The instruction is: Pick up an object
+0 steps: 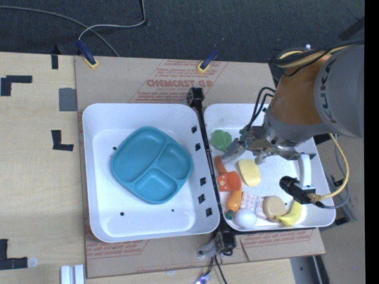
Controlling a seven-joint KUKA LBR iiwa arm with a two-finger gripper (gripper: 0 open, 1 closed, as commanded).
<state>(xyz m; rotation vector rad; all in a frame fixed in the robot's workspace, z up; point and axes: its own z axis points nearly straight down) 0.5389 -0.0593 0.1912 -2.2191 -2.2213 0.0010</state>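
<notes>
Hand: the hand (246, 155) hangs low over the right bin (237, 107). Its fingers look spread with nothing between them, but the arm (308, 99) shades them, so I am not fully sure.

Thing to pick: the yellow block (249, 173) lies just under the hand, near the middle of the right bin. It looks like the easiest one to take.

Close by: a green toy (221, 139) sits up and to the left of the hand. A red toy (228, 181) lies just beside the block on its left. An orange toy (234, 202), a white egg (244, 219), a tan round thing (273, 206) and a yellow banana (291, 216) crowd the bottom edge.

What could go wrong: the left finger could come down on the red toy and not on the block. Then the block would get pushed away or tip. The block looks smooth, so it may slip out if the hand squeezes only a corner. The hand could also grab two toys at once.

Edges: the wall between the bins (204, 158) is near the hand's left side. A push that way could jam toys against it.

Open room: the bare white floor to the right of the block gives the hand space. Straight up is free too.

Other side: the left bin (89, 158) holds a blue plate (152, 164), well apart from the hand. Both bins rest on the desk (35, 176).
</notes>
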